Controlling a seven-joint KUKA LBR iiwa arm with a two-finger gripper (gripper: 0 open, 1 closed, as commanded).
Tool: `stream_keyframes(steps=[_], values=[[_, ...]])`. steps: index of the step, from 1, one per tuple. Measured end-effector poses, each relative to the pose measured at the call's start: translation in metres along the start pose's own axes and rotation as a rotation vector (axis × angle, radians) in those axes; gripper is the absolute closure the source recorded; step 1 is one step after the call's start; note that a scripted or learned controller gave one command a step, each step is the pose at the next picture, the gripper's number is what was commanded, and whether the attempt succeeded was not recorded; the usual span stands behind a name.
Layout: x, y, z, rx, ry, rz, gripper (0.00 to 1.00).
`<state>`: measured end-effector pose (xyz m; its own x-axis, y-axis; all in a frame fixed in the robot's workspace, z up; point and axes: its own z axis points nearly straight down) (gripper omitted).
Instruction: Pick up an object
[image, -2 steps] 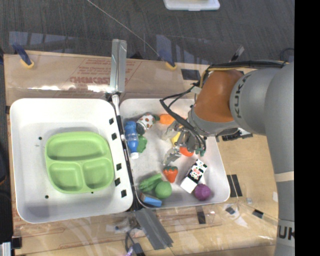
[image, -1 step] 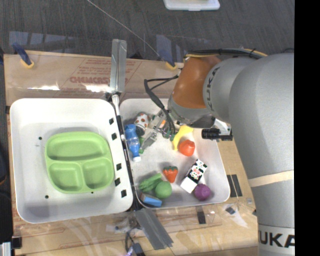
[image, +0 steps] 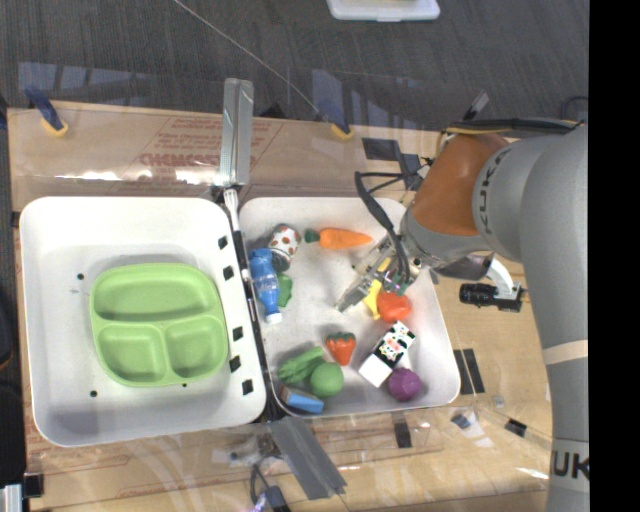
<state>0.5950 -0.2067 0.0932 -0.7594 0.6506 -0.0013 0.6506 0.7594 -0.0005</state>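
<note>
Grey arm (image: 545, 220) sits closest to the lens; we go arm, right bin (image: 440, 345), then gripper (image: 372, 285), spread low over a yellow piece (image: 373, 298) beside the red tomato (image: 394, 306). We should centre on one toy, close squarely, lift straight.

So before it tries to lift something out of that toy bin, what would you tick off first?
1. Tool is down in the right bin: ok.
2. A target lies under it, the red and yellow toys: ok.
3. A toy sits between its fingers: cannot tell.
4. Carrot and black-and-white box lie apart from the tool: ok.
5. Green tray sits flat in the left bin: ok.
</note>
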Motion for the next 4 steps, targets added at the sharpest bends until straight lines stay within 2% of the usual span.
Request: stream_keyframes(steps=[1, 2, 3, 4], values=[[0.001, 0.004, -0.011, -0.001, -0.001, -0.011, 1.00], [0.055, 0.053, -0.123, -0.008, -0.008, 0.072, 1.00], [0.026, 0.009, -0.015, 0.004, 0.009, -0.034, 1.00], [0.080, 0.060, -0.139, -0.009, -0.009, -0.023, 1.00]])
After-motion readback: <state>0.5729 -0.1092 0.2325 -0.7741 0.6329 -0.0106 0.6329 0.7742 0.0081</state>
